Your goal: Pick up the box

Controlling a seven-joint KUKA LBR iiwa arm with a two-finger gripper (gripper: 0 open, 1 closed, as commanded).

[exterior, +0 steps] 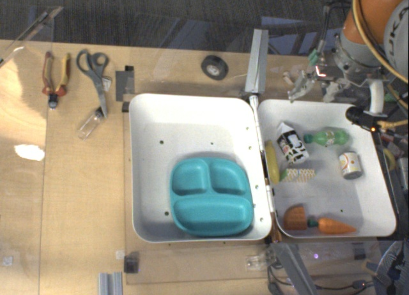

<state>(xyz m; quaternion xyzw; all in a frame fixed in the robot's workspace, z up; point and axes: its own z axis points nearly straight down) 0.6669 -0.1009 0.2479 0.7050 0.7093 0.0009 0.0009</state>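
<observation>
Gripper (311,83) is seen above the back rim of the right bin (383,223), fingers spread apart, nothing held between them. On the bench at far left, pliers (54,78) and scissors (96,73) are laid. A teal tray (211,196) is set in the left bin (147,159). In the right bin, a banana (273,163) is laid along the left wall, the box (293,145) is found just beside it, tilted, then a green bottle (327,138), a small can (349,164), and a carrot (333,226) near the front.
</observation>
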